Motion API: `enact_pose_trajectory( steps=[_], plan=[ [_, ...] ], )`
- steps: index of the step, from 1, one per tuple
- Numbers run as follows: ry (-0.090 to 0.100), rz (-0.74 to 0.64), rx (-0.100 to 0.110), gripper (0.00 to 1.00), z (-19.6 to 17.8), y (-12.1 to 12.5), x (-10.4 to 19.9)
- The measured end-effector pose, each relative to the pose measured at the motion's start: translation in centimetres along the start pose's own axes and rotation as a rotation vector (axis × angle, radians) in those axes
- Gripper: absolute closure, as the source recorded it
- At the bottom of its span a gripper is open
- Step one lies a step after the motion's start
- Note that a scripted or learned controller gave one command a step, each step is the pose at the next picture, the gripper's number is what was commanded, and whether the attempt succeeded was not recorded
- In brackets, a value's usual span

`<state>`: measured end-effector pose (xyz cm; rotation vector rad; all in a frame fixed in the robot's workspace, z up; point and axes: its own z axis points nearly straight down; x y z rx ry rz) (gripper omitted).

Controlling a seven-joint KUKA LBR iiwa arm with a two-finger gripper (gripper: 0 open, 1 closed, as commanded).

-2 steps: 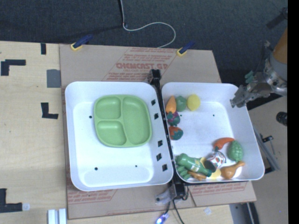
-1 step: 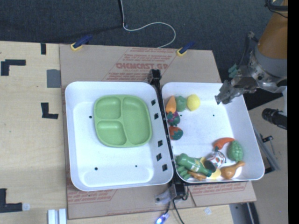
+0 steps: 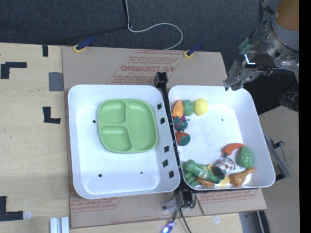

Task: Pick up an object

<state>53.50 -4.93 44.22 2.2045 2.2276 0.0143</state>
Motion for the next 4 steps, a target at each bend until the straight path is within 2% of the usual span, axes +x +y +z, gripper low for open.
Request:
enact_pose_trajectory(
  steps=[1, 2, 3, 4],
  plan=[
    [0.000, 0.003, 0.016, 1.00, 2.3, -5.3, 5.7],
    [0.002, 0.002, -0.001, 1.00, -10.0, -4.9, 11.4],
    [-0.001, 0.003, 0.013, 1.00, -9.2, -4.9, 17.1],
    [-0.001, 0.004, 0.013, 1.00, -9.2, -3.1, 22.9]
  ],
)
